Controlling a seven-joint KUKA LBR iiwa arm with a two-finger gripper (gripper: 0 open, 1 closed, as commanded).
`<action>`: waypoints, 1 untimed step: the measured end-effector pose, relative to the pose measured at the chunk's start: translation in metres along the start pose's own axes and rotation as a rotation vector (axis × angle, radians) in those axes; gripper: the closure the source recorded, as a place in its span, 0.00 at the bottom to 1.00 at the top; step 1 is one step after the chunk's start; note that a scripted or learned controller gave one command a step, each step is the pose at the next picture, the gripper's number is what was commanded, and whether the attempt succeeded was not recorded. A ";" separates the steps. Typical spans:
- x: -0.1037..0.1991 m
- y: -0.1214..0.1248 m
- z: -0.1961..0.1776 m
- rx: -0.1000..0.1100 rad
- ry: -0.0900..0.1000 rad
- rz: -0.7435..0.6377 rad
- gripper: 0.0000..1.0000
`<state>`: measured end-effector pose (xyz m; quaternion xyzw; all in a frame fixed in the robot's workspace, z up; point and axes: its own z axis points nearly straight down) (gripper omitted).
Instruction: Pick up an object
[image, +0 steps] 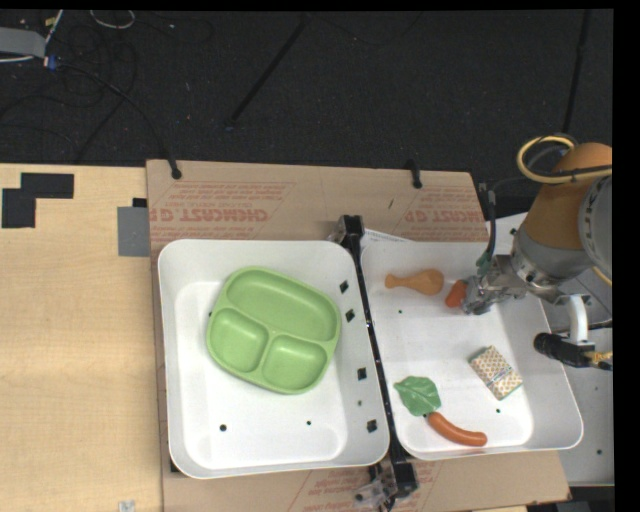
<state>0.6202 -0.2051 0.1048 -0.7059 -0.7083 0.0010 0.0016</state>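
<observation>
In the right bin (545, 425) my gripper (482, 298) hangs low near the far right side, just right of a small red-orange piece (456, 293). An orange drumstick-shaped toy (417, 282) lies left of that piece. A patterned beige block (495, 371) rests nearer the front, below the gripper. At the front lie a green leaf toy (416, 393) and an orange sausage-shaped toy (458, 430). Nothing shows between the fingers.
The left bin (190, 420) holds a green three-compartment plate (274, 329). A black divider (366, 340) runs between the bins. The grey arm with its orange band (570, 200) comes in from the right, over the right bin's far corner. Cardboard lies under both bins.
</observation>
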 end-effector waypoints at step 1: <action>-0.003 0.002 -0.043 -0.005 -0.002 0.002 1.00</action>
